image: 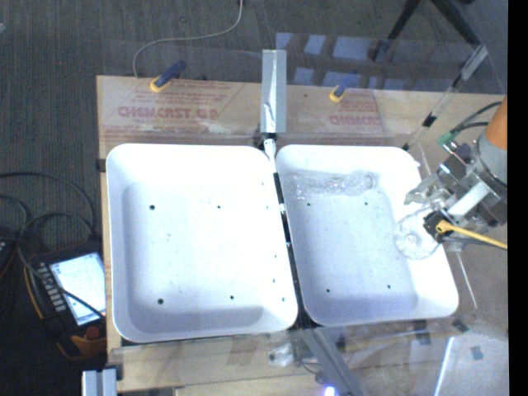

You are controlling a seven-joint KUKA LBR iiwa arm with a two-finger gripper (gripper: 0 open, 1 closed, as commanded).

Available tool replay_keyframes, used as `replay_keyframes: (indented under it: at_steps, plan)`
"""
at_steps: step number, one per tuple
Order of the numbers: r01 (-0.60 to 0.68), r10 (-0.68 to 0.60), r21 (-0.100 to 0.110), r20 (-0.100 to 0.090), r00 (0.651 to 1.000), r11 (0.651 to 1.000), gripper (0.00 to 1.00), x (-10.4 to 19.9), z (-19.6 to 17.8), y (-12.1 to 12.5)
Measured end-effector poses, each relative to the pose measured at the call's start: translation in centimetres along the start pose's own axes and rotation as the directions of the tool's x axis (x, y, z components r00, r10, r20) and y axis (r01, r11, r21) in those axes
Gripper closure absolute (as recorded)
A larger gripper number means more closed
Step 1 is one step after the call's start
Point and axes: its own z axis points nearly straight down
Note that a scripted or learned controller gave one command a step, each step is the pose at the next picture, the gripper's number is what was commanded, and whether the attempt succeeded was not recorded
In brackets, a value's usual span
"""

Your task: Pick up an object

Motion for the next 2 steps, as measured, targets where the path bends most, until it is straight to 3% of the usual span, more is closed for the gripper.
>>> replay_keyframes:
  at_steps: [1,2]
  plan:
    - [0.307,-0.307,-0.001,-0.002,0.952,0.952,1.0,3.9,3.5,-4.8]
    - [0.504,-0.504,-0.004,0.0,0.864,0.864,1.0,7.1,-0.6,0.2]
